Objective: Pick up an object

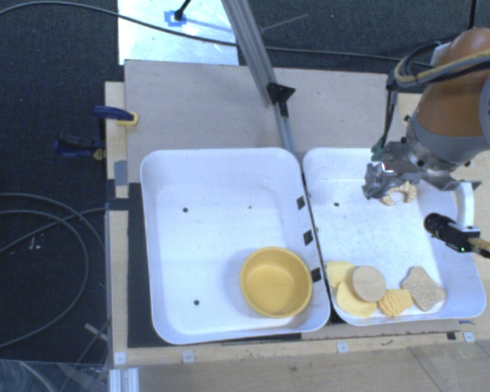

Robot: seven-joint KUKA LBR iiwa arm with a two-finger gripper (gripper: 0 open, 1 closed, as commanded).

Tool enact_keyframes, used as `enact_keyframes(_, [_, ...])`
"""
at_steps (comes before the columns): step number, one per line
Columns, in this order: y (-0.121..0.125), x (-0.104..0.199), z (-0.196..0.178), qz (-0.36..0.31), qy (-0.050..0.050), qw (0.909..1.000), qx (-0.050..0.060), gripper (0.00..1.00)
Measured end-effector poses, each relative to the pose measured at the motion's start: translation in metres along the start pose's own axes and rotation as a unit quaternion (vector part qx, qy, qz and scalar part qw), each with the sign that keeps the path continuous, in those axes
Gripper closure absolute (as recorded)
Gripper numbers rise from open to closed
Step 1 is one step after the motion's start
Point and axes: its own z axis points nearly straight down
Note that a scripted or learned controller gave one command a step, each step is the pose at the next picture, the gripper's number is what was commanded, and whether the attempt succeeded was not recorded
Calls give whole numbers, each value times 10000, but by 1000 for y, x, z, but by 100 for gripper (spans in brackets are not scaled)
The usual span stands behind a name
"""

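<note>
Object: a small tan piece [405,191] lies in the right bin [343,219], touching the tool [385,183] on its right. Whether the tool grips it, I cannot tell. Nothing looks lifted yet; the pickup remains.

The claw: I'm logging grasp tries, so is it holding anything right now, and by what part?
Cannot be told. The claw sits low in the right bin, against a small tan piece, but the view does not show that piece gripped.
</note>
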Motion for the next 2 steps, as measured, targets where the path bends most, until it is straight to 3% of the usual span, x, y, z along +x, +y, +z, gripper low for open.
enact_keyframes(2, [-40, 91, -5, 3, 0, 10000, 4, 100])
